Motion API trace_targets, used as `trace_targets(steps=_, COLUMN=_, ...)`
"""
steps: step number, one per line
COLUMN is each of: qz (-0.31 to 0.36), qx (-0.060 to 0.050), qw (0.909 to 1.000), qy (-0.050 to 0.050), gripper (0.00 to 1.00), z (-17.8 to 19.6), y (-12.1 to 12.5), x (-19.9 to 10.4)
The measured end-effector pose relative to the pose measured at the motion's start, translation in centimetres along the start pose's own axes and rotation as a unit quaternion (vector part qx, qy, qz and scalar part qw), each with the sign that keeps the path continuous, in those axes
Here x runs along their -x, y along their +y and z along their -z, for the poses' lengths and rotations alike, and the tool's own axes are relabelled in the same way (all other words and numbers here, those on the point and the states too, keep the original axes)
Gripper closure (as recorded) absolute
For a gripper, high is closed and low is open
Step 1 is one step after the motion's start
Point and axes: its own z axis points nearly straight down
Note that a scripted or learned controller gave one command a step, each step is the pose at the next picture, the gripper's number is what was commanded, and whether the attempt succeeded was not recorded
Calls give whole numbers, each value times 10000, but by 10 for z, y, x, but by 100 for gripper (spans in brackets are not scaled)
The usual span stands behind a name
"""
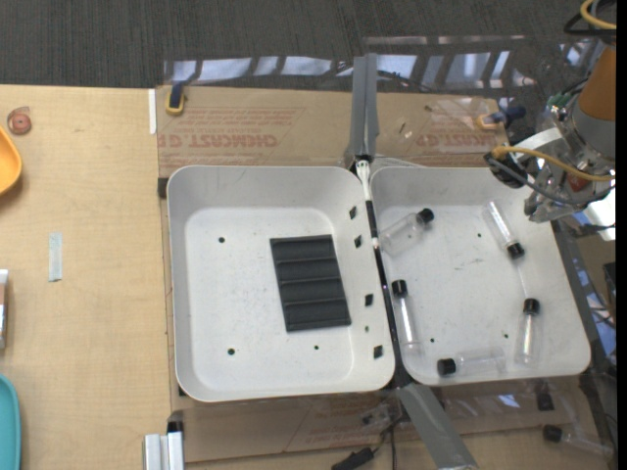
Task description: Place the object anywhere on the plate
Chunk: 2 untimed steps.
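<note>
Task objects: five clear plastic tubes with black caps, all lying flat in the right white bin (578, 311). One tube (407, 227) lies at the far-left of that bin, tilted, cap toward the right. A second tube (502, 229) lies far-right, cap at its near end. A third tube (405, 316) runs along the left wall, cap at the far end. A fourth tube (527, 331) lies by the right wall, cap far. A fifth tube (468, 364) rests along the near wall, cap to the left.

Target, by judgement: the black ribbed rectangular plate (311, 282) lying mid-floor of the left white bin (196, 262), with nothing on it.

The gripper (549, 204) hangs above the far-right edge of the right bin, beside the second tube, nothing visibly between its fingers; I cannot tell how wide they stand.

Risks: the tubes are round and smooth, so they likely roll or squirt out of a pinch. Three hug the walls, leaving little finger room. A tube dropped on the ribbed plate may roll off unless laid along the grooves. The carry must clear the ridge between the bins.
</note>
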Motion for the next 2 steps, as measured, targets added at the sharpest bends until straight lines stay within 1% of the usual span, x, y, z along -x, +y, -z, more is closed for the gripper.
trace_targets(steps=1, qz=1150, qx=1, qw=9934, qy=11, gripper=100, z=8, y=-57, x=-17)
trace_targets(steps=2, qz=2349, qx=5, qw=9720, qy=8, gripper=100, z=-19, y=-111, x=-32)
